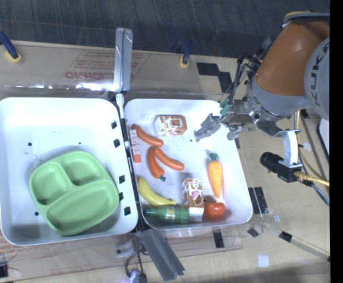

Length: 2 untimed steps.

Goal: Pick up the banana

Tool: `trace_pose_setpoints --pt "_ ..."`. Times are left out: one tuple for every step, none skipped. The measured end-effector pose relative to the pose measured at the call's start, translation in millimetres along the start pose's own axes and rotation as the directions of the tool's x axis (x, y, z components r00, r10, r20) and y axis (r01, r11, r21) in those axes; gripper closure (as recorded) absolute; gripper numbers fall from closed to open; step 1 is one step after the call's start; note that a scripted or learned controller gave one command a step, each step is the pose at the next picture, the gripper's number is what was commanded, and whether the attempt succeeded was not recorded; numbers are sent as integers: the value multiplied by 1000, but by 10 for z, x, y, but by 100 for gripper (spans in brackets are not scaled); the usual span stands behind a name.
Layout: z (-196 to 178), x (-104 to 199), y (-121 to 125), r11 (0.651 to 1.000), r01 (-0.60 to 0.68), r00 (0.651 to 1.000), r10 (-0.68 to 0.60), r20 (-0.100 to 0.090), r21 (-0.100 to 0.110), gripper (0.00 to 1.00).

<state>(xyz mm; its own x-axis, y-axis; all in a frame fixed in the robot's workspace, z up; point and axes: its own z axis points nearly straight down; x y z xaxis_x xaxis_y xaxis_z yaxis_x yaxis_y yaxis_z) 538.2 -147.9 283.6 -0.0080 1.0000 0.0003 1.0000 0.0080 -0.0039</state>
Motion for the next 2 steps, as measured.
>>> trace_pose_setpoints --pt "1292 311 -495 980 200 980 -200 0 0 0" --pt "922 1342 -364 992 123 992 -123 1 -3 0"
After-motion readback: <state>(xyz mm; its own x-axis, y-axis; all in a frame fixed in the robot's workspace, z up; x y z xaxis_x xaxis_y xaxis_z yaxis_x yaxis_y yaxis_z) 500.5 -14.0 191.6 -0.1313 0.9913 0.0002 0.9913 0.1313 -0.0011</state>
